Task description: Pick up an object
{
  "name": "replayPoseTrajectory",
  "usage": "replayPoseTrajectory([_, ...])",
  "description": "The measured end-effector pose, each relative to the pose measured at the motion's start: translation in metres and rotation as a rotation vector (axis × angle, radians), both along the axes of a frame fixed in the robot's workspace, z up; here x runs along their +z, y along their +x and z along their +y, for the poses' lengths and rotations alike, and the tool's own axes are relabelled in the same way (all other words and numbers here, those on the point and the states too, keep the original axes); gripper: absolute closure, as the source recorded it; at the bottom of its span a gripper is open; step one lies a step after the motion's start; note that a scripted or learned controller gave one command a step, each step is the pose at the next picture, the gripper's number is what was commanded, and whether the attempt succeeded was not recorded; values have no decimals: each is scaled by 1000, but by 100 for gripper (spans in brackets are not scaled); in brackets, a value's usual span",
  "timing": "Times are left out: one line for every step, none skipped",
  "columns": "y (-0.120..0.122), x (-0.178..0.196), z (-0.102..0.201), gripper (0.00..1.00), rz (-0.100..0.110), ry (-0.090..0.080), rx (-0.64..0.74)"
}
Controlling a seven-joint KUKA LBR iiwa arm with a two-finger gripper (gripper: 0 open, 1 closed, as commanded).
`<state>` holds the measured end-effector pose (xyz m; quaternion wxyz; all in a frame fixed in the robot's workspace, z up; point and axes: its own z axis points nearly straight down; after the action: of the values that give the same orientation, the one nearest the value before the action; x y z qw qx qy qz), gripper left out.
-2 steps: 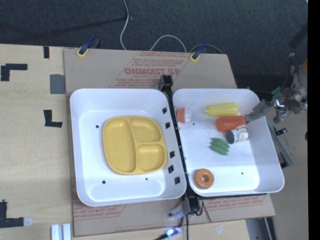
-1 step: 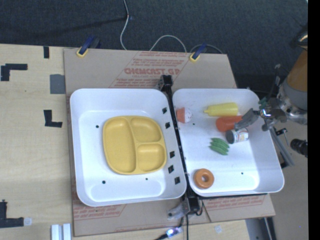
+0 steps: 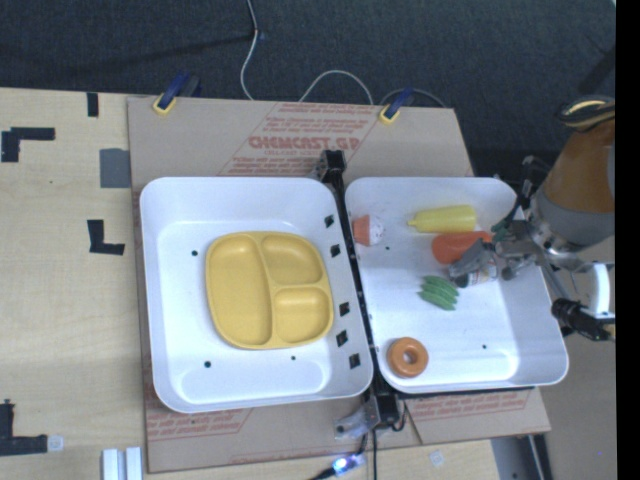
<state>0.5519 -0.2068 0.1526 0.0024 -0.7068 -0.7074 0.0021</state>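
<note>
Camera view is showing my gripper reaching into the right bin from its right rim; whether it is clenched or released, I cannot tell. An orange-red piece is lying just beside my tips, above them, with the yellow corn-like piece beyond it. The green item is sitting just below. The orange ring is resting well apart, lower left. The yellow divided plate is lying far left in the left bin.

1 fixed camera looks down from above the bench at a slant (far enough back to take in dark floor beyond), framing the left bin and right bin side by side.
</note>
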Motion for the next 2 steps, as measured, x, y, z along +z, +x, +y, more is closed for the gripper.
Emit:
replayPoseTrajectory([-5,-61,2,0,-5,1,-1])
replayPoseTrajectory([-2,-46,4,100,-10,3,2])
